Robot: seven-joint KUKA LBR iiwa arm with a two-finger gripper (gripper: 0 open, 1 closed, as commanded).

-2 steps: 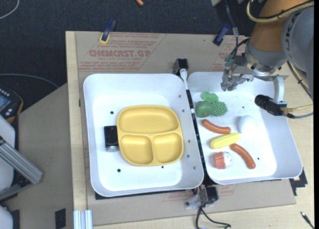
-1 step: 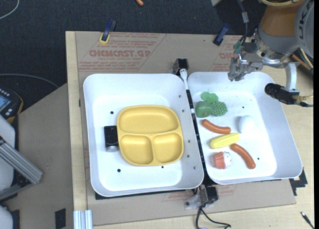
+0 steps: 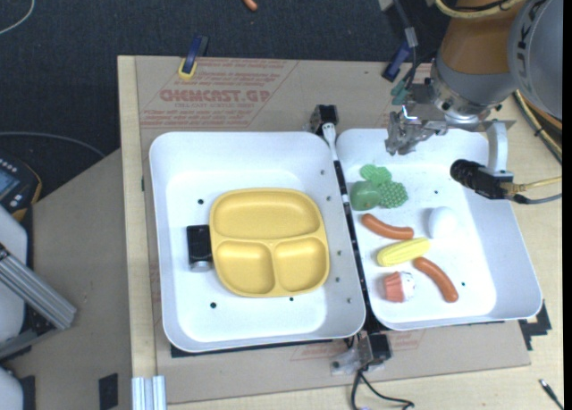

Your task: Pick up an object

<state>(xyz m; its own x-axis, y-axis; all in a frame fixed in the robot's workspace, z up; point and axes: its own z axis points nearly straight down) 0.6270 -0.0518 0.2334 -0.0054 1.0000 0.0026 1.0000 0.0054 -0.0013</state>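
The gripper [image 3: 407, 142] hangs over the far end of the right bin [image 3: 518, 270], close to that bin's back rim and a little in from the divider where the two bins meet; bare white floor lies right under it and on toward the bin's outer wall, so the open room is mostly on that far side. A black cylindrical fitting [image 3: 478, 178] on the arm's side juts over the bin just beside the gripper, toward the outer wall. Nearer the camera than the gripper, the toy food crowds the divider side: a green broccoli piece [image 3: 377, 190] is the nearest thing, just short of the gripper, then an orange-red sausage [image 3: 386, 225], a yellow corn cob [image 3: 402, 251] touching or nearly touching it, a white egg-like ball [image 3: 440, 221] beside them, a second sausage [image 3: 436, 279] and a small red-and-white piece [image 3: 399, 287] closest to the near rim. Across the divider, well away from the gripper, the left bin [image 3: 174, 176] carries a yellow sectioned plate [image 3: 268, 240] with a small black block [image 3: 198, 245] against its outer edge. The tabletop [image 3: 223, 91] beyond both bins shows printed cardboard with a blue-and-yellow clamp [image 3: 190, 57] at its far edge. The gripper's tips point down and nothing shows between them; from here I cannot tell whether they stand apart or together.
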